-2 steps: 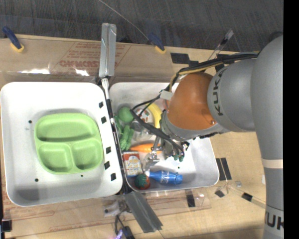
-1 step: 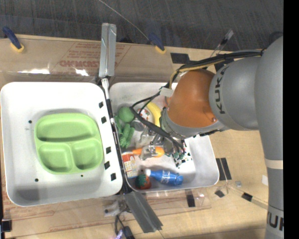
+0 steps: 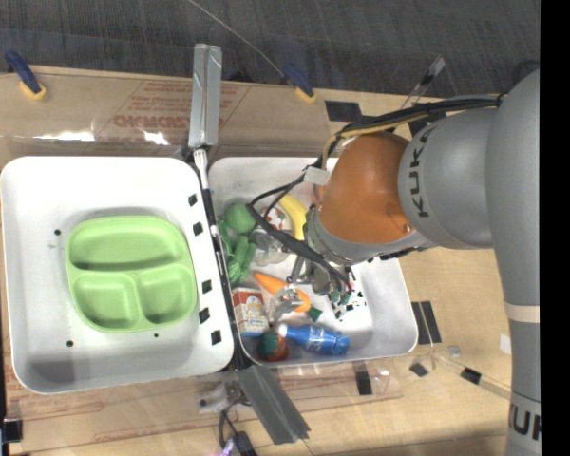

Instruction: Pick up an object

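The right bin point(image 3: 394, 321) holds a heap of small things: a green toy point(image 3: 237, 236), a yellow banana point(image 3: 292, 212), an orange carrot point(image 3: 280, 283), a small can with a red label point(image 3: 250, 312), a blue bottle point(image 3: 318, 340) and a red piece point(image 3: 271, 348). My gripper point(image 3: 299, 288) reaches down into the middle of this heap, just above the carrot and the blue bottle. The orange wrist band and grey arm point(image 3: 437, 188) cover the bin's upper right part.
The left bin point(image 3: 28, 255) holds a light green divided tray point(image 3: 128, 274). A metal divider bar point(image 3: 205, 93) stands between the bins at the top. Cables point(image 3: 266, 217) loop from the wrist over the right bin. Blue clamps sit on the cardboard edge.
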`<state>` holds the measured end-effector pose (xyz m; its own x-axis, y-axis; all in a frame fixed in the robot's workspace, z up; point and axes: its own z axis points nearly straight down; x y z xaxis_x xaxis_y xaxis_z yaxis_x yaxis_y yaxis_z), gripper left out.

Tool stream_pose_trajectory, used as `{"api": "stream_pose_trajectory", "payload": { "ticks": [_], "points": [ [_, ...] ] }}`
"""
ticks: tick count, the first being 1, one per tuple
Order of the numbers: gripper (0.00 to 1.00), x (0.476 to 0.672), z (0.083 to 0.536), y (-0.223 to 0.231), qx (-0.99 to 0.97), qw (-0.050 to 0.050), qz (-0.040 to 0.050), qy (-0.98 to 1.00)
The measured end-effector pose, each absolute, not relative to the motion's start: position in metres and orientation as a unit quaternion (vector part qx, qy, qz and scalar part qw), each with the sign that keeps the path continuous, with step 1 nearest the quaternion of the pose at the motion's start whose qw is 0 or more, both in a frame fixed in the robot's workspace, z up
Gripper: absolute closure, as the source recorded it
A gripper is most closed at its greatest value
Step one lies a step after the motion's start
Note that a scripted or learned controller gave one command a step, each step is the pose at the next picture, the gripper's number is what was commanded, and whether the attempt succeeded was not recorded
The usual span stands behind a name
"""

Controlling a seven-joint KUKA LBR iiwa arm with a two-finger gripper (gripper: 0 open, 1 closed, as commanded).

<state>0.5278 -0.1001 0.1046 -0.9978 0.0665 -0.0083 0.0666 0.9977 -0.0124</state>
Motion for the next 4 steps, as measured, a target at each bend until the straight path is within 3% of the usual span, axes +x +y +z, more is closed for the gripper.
{"api": "stream_pose_trajectory", "payload": {
  "ticks": [1, 2, 3, 4],
  "points": [
    [0.0, 0.614, 0.097, -0.098, 0.035, 0.006, -0.0007, 0.999],
    [0.0, 0.551, 0.098, -0.104, -0.03, 0.008, -0.0009, 1.0],
    [0.0, 0.595, 0.093, -0.153, -0.032, 0.001, -0.0007, 0.999],
    [0.0, 0.555, 0.092, -0.166, -0.074, 0.0, 0.0, 0.997]
  ]
}}
